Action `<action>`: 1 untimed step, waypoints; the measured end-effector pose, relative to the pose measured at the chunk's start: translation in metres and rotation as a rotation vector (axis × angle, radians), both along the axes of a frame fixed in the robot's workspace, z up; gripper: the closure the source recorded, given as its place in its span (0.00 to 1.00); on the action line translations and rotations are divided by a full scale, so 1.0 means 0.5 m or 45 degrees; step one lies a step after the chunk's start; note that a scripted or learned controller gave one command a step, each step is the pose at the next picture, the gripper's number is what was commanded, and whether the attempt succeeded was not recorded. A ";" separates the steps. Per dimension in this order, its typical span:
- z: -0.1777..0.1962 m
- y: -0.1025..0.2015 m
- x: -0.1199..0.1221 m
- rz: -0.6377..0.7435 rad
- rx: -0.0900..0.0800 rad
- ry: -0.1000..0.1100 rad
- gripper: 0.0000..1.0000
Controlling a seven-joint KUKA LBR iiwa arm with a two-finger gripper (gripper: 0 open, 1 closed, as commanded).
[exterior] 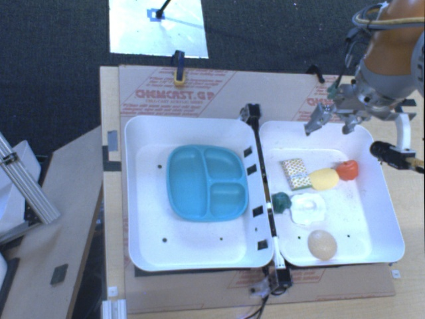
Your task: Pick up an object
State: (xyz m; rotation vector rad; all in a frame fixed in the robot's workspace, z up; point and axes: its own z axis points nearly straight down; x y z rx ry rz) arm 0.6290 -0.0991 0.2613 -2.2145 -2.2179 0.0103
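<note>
My gripper (pixel 334 123) hangs above the far edge of the right bin (pixel 385 244), its two fingers spread open with nothing between them. Below it in that bin lie a patterned yellow-green packet (pixel 295 173), a yellow lemon-like piece (pixel 324 179), a red-orange piece (pixel 346 170), a dark green piece (pixel 281 201), a white flat piece (pixel 307 208) and a tan egg-shaped object (pixel 322 244). All of them rest apart from the fingers.
The left bin (pixel 143 244) holds a blue divided plate (pixel 206 182). A black clip strip (pixel 260 185) runs between the bins. A yellow-handled clamp (pixel 179 68) sits at the board's far edge. Grey bench parts (pixel 26 185) stand at the left.
</note>
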 end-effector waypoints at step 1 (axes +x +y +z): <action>0.014 0.000 0.004 0.002 -0.001 -0.014 0.00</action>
